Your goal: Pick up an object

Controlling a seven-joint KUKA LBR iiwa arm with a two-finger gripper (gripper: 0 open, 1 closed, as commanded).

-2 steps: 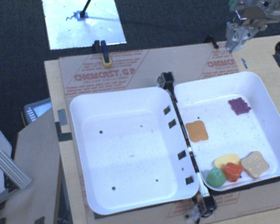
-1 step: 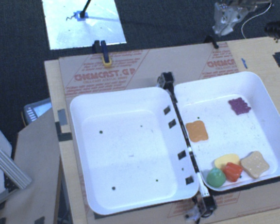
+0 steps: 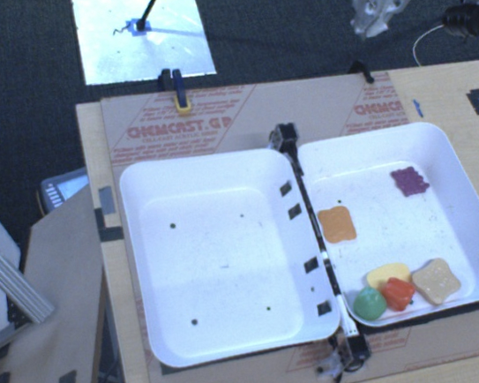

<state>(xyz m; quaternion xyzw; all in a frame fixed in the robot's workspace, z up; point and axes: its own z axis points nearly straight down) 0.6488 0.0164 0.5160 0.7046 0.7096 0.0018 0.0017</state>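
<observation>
Though flat, waffle-textured orange piece

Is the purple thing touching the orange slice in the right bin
Apart. The camera view shows the purple grape bunch near the right bin's far side and the orange slice near the divider, with bare white floor between them.

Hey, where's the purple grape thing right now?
The purple grapes lie in the right bin, near its far right corner, apart from the orange slice and the cluster of toys along the near edge.
</observation>
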